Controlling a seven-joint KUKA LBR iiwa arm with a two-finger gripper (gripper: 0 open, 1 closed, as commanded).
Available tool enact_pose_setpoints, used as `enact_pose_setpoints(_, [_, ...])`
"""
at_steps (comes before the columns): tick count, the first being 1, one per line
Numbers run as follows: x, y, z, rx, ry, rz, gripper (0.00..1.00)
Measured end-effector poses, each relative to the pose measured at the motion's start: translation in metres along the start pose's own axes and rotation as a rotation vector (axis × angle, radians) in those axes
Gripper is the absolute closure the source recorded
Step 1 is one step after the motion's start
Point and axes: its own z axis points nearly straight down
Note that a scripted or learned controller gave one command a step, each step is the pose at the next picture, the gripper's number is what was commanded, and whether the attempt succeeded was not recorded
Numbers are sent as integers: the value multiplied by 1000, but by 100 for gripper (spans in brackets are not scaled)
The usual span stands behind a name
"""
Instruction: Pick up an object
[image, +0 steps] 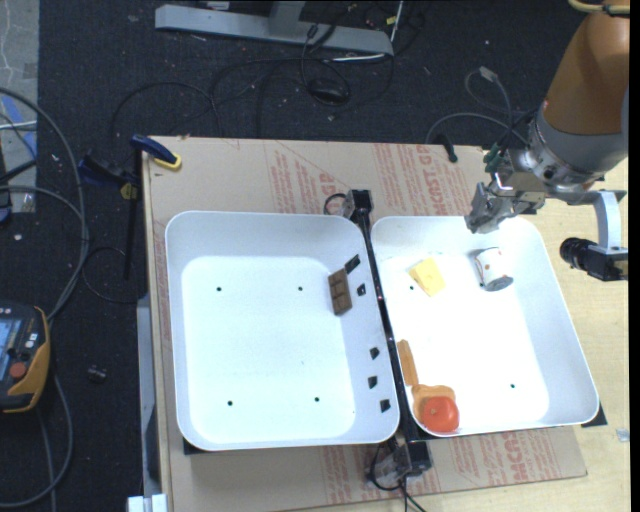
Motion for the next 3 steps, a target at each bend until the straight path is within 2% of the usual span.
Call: enact_pose_setpoints(3, [162,-24,51,5,1,-5,100])
